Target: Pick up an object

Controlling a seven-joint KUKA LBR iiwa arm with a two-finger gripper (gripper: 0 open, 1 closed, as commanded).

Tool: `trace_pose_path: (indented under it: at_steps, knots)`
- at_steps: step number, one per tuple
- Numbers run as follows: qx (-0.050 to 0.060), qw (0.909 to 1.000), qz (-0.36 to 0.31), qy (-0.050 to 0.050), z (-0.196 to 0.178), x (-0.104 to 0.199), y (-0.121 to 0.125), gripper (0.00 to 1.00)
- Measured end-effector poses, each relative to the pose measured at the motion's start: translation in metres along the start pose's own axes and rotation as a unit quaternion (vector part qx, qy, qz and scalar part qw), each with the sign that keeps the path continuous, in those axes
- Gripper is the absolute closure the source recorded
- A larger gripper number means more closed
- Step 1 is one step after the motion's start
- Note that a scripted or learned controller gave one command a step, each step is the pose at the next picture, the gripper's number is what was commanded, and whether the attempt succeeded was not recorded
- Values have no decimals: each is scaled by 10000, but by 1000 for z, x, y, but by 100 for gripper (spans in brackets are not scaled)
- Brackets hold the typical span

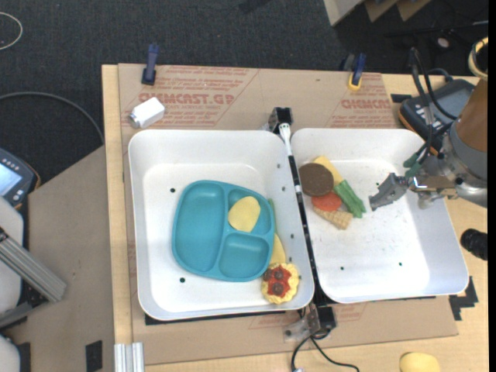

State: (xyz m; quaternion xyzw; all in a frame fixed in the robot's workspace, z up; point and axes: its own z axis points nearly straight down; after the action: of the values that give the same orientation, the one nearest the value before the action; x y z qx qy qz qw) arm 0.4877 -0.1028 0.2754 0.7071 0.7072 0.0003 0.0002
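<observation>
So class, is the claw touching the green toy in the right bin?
Apart. The camera view shows bare white bin floor between the claw and the green toy.

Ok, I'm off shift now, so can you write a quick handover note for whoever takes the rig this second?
Claw: over the right bin, nothing between its fingers; open or shut is unclear.
Things: a pile of toy food lies at the right bin's left side, apart from the claw. The left bin holds a blue tray with a yellow piece.
Done: nothing lifted.
Left: grasp and lift one item.
</observation>
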Motion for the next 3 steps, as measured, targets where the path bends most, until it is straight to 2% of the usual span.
trace_pose_path:
  at_steps: [1,2,3]
  knots:
    - [-108,9999,-36,2,-197,61,-7,0]
    - [-43,10000,-71,20,-253,178,-8,0]
    - [-26,10000,-6,2,-261,171,-7,100]
